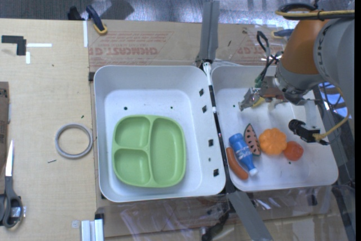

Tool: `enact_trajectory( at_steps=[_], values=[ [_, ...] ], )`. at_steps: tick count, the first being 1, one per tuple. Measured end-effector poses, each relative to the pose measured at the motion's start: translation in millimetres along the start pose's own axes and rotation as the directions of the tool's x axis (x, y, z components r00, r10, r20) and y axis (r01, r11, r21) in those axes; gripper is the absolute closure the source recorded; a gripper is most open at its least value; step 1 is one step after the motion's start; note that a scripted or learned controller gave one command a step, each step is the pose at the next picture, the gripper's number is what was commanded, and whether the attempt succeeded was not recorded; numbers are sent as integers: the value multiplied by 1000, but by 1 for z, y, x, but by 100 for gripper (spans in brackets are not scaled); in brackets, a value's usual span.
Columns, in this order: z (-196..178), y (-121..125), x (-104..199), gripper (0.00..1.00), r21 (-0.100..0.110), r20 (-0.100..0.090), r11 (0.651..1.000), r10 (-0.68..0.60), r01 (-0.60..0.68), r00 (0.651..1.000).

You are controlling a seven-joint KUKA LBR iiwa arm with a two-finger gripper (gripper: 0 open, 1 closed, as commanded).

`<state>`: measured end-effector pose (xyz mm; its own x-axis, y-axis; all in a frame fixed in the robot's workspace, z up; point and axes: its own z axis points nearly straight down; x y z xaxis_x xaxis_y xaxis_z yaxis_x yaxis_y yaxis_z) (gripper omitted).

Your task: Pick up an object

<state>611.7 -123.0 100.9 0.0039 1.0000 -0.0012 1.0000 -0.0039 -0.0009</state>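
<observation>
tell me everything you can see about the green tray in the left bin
The green tray is pale green, plastic-looking, a rounded rectangle with a raised rim and three compartments: one long on the view's right, two smaller on the left. It lies flat, right way up, on the floor of the left bin, toward its near edge, touching nothing else.

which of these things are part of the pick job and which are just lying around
Job: gripper, over the right bin; in it a blue bottle, sausage, watermelon slice, orange, red fruit; green plate in the left bin.
Lying about, outside the bins: tape ring, scissors, clamp.
</observation>
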Motion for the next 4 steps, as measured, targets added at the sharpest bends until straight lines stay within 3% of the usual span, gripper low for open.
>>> enact_trajectory(
  at_steps=[4],
  values=[
    [0, 0, 0, 0, 0, 0, 1000, 0, 0, 1000]
  ],
)
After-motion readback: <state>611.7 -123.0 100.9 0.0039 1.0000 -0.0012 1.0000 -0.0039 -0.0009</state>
